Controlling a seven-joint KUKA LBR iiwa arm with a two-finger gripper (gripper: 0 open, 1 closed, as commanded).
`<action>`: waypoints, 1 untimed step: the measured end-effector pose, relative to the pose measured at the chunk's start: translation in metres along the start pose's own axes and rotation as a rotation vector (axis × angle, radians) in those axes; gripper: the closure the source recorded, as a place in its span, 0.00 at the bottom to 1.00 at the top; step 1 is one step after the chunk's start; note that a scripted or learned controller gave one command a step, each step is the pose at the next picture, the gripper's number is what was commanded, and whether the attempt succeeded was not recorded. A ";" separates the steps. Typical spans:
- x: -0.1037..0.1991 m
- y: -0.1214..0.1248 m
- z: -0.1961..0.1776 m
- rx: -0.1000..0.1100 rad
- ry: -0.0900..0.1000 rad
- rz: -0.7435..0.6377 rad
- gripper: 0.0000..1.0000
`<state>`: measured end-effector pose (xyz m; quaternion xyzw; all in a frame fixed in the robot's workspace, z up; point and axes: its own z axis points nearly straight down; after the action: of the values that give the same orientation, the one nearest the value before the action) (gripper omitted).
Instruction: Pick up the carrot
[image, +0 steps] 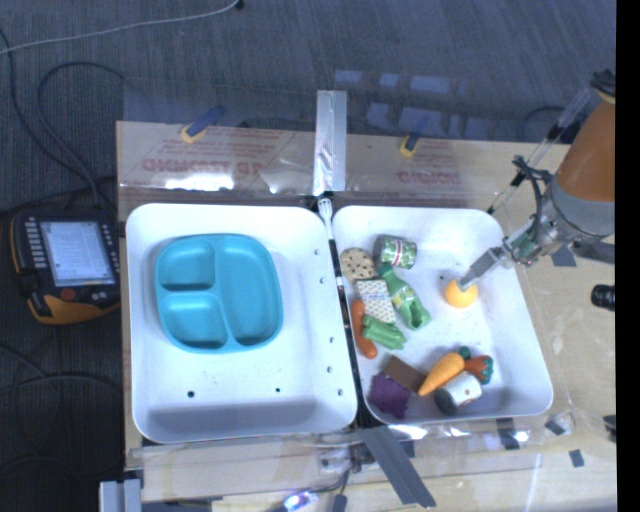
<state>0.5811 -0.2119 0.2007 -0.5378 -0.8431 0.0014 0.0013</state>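
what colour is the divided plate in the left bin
Light blue. The plate lies in the left bin, best seen in the camera view.

Two white bins are seen side by side on the tabletop (140, 160). A blue divided plate (217, 291) is carried by the left bin (150, 400). In the right bin (525, 375), the carrot (443, 372) is found near the front edge, tilted, beside a purple piece (389, 395) (the other toys are crowded along the left wall). The pincer (478, 269) is seen just above a yellow fruit (460, 293) near the right wall.
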 end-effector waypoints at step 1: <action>-0.019 0.016 0.071 0.000 0.001 -0.221 0.00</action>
<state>0.6037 -0.2226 0.1296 -0.4415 -0.8972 0.0009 0.0019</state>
